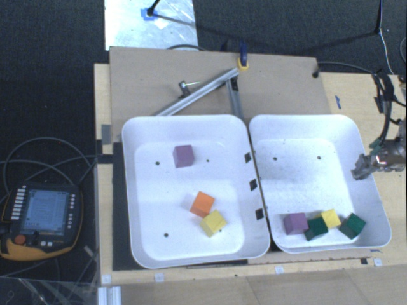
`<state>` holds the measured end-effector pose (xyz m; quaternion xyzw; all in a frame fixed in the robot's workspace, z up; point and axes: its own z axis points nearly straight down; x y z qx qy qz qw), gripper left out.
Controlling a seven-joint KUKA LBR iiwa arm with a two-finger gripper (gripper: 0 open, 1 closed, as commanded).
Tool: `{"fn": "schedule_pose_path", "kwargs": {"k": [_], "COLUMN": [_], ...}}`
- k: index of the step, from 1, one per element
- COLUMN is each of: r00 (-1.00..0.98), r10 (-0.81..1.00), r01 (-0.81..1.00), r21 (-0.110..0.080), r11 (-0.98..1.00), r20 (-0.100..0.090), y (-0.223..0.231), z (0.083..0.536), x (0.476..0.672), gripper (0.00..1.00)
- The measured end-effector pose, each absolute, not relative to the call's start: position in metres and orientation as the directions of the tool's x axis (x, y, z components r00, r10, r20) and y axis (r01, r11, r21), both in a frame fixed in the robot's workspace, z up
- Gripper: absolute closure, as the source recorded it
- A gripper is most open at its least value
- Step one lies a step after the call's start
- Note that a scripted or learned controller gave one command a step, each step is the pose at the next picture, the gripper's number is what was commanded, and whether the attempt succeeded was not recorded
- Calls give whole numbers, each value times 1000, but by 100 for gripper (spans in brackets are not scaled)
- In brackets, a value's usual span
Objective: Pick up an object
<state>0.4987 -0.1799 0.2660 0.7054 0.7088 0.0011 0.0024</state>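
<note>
The claw (370, 165) sits at the right rim of the right bin (305, 129), just over its outer wall, and it is too small and blurred there to tell how it stands; nothing can be made out in it. No object has been lifted yet, so the pick looks to be at its start.

The candidates lie in two groups. In the right bin, four blocks crowd the near wall: a purple block (295, 222), a dark green block (315, 228) touching it, a yellow block (331, 218) just behind, and another green block (352, 225) close by the corner. Packed like this against the wall, they probably leave little room on either side for a grasp.

In the left bin (146, 132), a purple cube (183, 155) stands alone, well apart from the rest, which makes it the cleaner target. An orange cube (202, 203) and a yellow cube (213, 222) touch at a corner nearer the front. Both bins rest side by side on the tabletop (280, 68)
</note>
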Motion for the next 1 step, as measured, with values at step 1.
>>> {"fn": "schedule_pose_path", "kwargs": {"k": [1], "r00": [-10], "r10": [1000], "r01": [1000], "r21": [2], "r11": [10], "r20": [1], "y": [-135], "z": [253], "x": [521], "gripper": [100]}}
